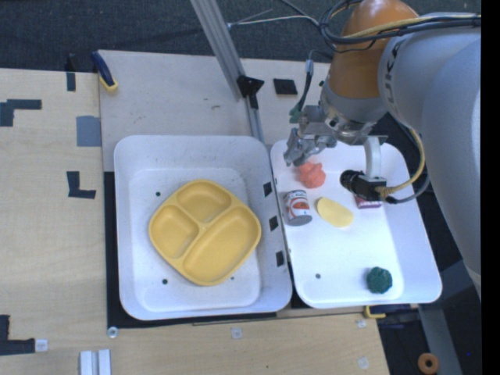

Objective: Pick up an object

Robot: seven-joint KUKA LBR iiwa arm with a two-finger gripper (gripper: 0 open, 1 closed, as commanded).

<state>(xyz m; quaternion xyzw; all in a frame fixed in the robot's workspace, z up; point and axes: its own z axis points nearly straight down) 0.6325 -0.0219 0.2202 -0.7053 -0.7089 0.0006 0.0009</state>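
Looking down on the table (47, 233), you have two shallow white bins side by side. The arm (437, 92) reaches in from the right, with its orange band (373, 22) above the far end of the right bin (351, 260). The gripper (300, 153) hangs over that bin's far left corner, close to the rim shared with the left bin (126, 170). From this slant you cannot tell whether the gripper is open or closed.

The things you could pick lie mostly in the right bin. A red lump (312, 175) sits just on the near side of the gripper, so close that you cannot tell whether the two touch. Nearer to you, a small can (297, 207) with a red-and-white label lies by the bin's left wall. A yellow oval piece (334, 212) lies just to the right of the can and apart from it. A dark green ball (380, 280) rests well apart from these, in the near right corner of the same bin.

In the left bin, a yellow divided plate (205, 230) lies flat on the floor, roughly in the middle, with its three compartments facing up. It is turned at an angle to the bin's walls.

On the table beyond the left bin, a blue-and-yellow clamp (105, 73) sits at the far left corner of the pale board. A slanted metal post (223, 45) rises from the far side between the two bins.
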